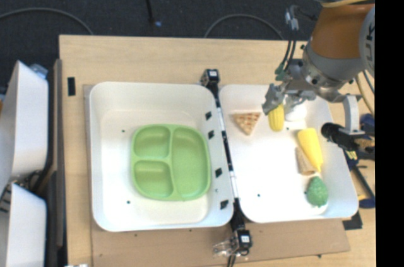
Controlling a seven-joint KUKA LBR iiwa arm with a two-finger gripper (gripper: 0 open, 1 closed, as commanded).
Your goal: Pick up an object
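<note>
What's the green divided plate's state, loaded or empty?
Empty: all three compartments of the green divided plate show bare green, with nothing lying in them.

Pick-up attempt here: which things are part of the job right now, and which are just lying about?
In play: gripper; small yellow piece right beneath it, the likely target; right bin.
Lying about: pizza slice; large yellow piece; green lump; green divided plate in the left bin.
</note>
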